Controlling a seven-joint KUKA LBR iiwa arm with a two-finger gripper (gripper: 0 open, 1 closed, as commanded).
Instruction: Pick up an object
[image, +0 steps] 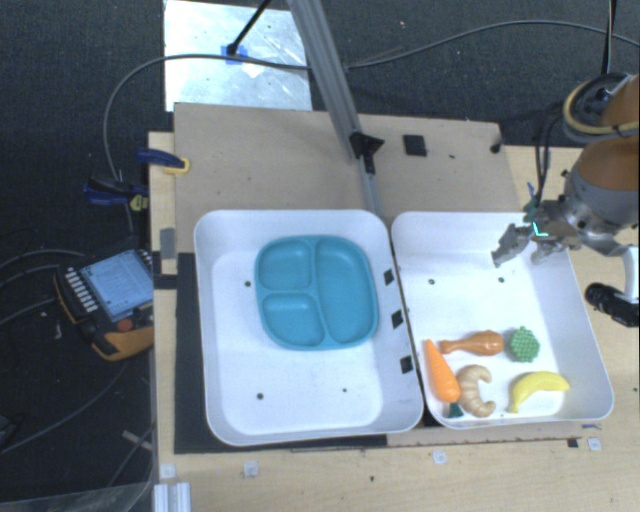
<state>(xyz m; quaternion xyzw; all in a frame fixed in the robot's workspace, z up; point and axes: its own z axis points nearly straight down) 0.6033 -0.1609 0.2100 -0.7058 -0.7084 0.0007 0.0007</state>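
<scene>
The gripper (522, 243) hangs over the upper right part of the right bin (590, 330), its two fingers spread apart with nothing between them. Taking that bin as the landmark, all the toy food sits along its near edge, well apart from the gripper and toward the viewer from it. Closest along that line are the chicken drumstick (473, 345) and the green broccoli (523, 344), side by side, the drumstick's long axis running left to right. Nearer the rim lie the yellow banana (537, 388) at the bin's near right, the tan croissant (476, 389) in the middle, and the orange carrot (441, 371) by the left wall, lengthwise up the bin. The left bin (225, 400) holds a blue divided plate (316, 292). Any pick probably needs the gripper brought toward the near edge, then down.
</scene>
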